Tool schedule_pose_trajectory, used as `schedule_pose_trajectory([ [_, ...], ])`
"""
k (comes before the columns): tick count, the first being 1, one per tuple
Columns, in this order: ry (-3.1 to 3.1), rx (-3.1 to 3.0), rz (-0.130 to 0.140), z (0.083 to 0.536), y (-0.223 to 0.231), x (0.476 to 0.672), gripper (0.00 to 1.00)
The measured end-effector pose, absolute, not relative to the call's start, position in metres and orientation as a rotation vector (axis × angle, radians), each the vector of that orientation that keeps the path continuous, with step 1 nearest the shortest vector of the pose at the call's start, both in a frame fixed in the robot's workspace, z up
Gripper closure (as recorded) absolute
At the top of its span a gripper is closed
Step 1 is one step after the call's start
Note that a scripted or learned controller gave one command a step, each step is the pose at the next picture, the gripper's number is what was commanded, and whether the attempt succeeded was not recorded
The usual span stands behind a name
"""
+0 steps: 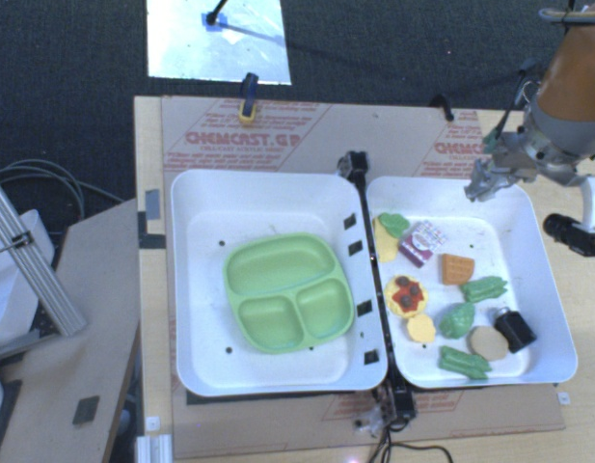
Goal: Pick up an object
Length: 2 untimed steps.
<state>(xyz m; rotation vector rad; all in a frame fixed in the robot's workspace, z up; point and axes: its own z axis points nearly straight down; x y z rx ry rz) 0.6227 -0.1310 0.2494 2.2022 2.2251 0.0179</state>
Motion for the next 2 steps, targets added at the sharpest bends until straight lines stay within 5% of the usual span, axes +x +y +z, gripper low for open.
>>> schedule_pose_trajectory([
  [1, 2.224, 2.214, 0.003, 0.239, -0.135, 0.621, 0.00],
  [2, 2.226, 2.227, -0.008, 0.109, -0.149, 0.595, 0.00],
])
